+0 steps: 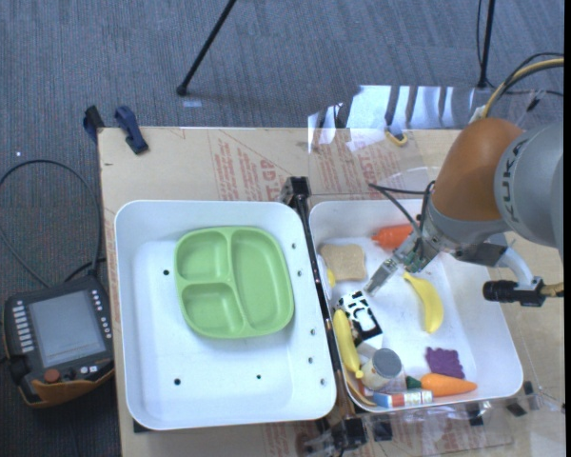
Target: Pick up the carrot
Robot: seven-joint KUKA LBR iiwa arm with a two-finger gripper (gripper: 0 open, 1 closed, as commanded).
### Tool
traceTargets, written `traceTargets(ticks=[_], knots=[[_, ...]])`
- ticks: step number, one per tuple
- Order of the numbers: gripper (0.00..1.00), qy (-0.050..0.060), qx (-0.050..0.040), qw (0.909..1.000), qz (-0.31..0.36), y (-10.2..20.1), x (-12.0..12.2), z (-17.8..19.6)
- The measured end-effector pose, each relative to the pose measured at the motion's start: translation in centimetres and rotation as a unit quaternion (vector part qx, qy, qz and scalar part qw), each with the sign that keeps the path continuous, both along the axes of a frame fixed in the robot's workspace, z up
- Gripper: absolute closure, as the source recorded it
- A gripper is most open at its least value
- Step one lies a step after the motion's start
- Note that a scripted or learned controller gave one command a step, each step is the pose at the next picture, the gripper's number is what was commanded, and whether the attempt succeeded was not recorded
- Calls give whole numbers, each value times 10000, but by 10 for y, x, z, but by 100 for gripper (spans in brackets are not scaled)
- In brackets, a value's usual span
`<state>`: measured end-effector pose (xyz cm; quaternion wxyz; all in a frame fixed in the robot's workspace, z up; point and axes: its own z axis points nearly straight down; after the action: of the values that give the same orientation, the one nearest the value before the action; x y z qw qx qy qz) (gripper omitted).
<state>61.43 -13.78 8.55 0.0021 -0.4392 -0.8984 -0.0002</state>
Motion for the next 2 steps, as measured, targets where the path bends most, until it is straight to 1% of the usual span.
traceTargets(ticks=[1,2], knots=[[0,1,5,9921,1251,-31,-67,1],[0,-99,-23,9611,2759,-59,-128,4]])
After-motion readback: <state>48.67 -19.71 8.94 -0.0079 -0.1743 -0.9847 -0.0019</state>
